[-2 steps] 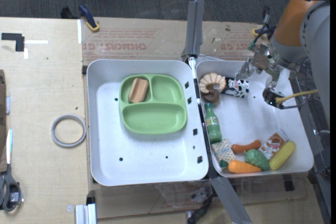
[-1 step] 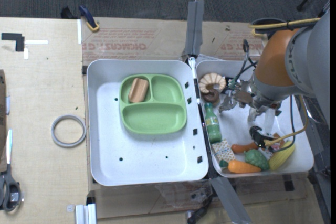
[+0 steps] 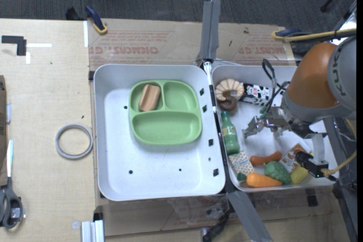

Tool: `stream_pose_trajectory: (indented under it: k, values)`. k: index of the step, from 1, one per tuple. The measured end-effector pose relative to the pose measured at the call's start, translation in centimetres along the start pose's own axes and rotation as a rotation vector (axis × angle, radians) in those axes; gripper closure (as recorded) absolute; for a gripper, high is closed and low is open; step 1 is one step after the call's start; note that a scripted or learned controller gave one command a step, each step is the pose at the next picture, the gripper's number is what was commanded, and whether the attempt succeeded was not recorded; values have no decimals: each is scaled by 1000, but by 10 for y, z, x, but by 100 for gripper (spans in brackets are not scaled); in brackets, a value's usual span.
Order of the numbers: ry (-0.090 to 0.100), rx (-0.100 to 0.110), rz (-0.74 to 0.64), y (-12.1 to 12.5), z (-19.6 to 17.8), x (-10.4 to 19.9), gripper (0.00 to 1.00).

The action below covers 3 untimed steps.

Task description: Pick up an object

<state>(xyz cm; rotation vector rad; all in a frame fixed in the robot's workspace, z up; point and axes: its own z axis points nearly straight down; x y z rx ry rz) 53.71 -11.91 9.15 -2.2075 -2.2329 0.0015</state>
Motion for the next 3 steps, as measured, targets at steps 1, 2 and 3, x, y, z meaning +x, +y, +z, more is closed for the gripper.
stream_pose_trajectory:
  k: [1,2,3]
  values:
    - [1,-1,-162,-60,0,-25,0]
    - [1,-2,-160,-59,-8,-26,100]
    - [-2,-2,-200,52,-79,6,100]
